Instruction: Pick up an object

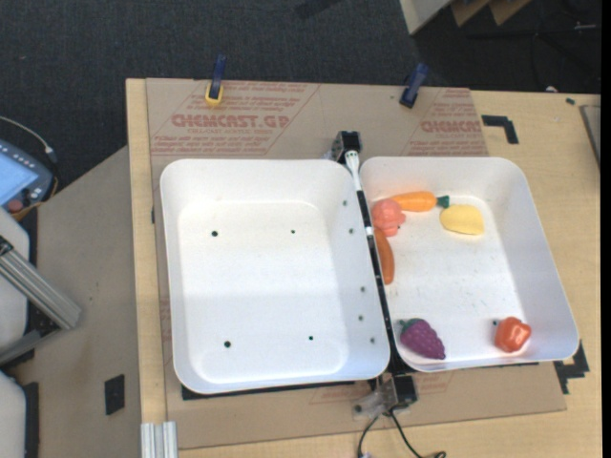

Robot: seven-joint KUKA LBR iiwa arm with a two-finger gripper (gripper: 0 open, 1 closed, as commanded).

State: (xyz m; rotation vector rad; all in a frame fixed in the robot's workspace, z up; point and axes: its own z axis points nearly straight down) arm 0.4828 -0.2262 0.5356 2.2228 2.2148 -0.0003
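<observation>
Nearest the camera lie the purple grape bunch and the small red pepper, both on the floor of the right bin near its front wall and well apart from each other. Either would serve as the object to pick. They look like toy foods, so I judge them light, stiff and smooth-skinned, likely to slip or roll from a poor grip rather than crush.

The pepper stands free on all sides and looks the easier take: close across its rounded middle. The grapes are bumpy, which may help the hold, but they lie close to the bin's inner wall.

Farther back, the yellow lemon lies by itself. The orange carrot lies just beside a pink fruit, and a long orange piece lies along the dividing wall. Those three are crowded and awkward to reach.

Whether the gripper is open or closed cannot be told.

Beside this bin sits the left bin. Both rest on a cardboard sheet held at its far edge by two clamps, one on the left and one on the right.
</observation>
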